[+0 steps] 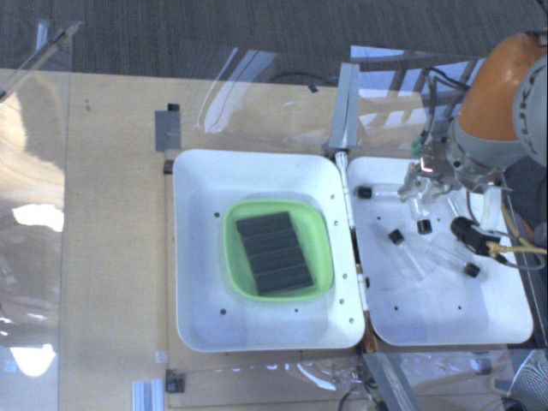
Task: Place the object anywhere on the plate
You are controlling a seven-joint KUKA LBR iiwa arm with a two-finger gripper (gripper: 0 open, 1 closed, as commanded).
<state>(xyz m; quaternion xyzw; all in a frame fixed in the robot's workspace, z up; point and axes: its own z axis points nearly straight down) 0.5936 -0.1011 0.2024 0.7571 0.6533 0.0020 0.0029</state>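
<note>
The dark grey ridged rectangular block [273, 253] sits on the square green plate [320, 274] in the left bin, well apart from the claw [421, 197] over the right bin. Its long axis runs upper-left to lower-right. Can't tell the claw's state.

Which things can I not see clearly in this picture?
- Gripper over the right bin, camera view: its parts are transparent and small, so its state is unclear.
- Dark object on the green plate: ridged, too coarse to identify.
- Arm: cut off by the right edge.
</note>
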